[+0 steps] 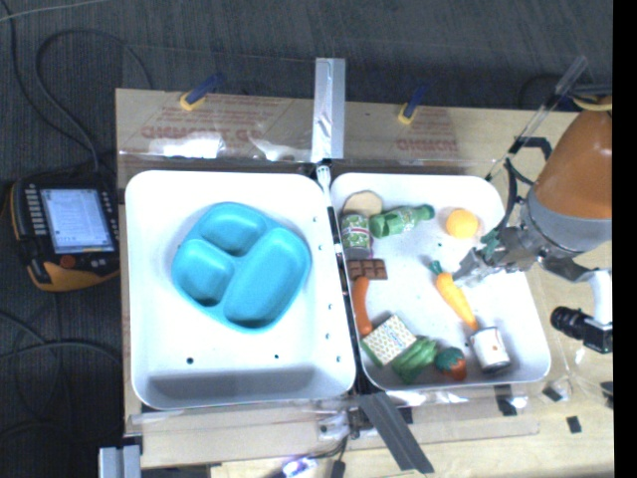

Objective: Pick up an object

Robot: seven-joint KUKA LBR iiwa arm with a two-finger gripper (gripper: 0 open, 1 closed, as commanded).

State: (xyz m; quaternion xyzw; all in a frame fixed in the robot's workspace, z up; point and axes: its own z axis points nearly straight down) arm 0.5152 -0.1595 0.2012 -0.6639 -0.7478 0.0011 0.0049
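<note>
My gripper (476, 265) hangs low over the right bin (518, 297), near its right wall. It sits just above the upper end of an orange carrot (456, 300) and below a yellow-orange ball (461, 223). The bin also holds a green bottle (400, 219), a small can (355, 233), a brown chocolate bar (367, 268), a long red-orange piece (361, 309), a patterned box (388, 339), a green vegetable (418, 355) and a white can with a red end (489, 348). The view shows nothing held by the gripper.
The left bin (149, 347) carries a blue three-compartment dish (240, 264). A metal divider (329, 118) stands behind the seam between the bins. A handheld pendant (66, 229) lies off the bench at left. The arm's orange band (587, 162) rises at right.
</note>
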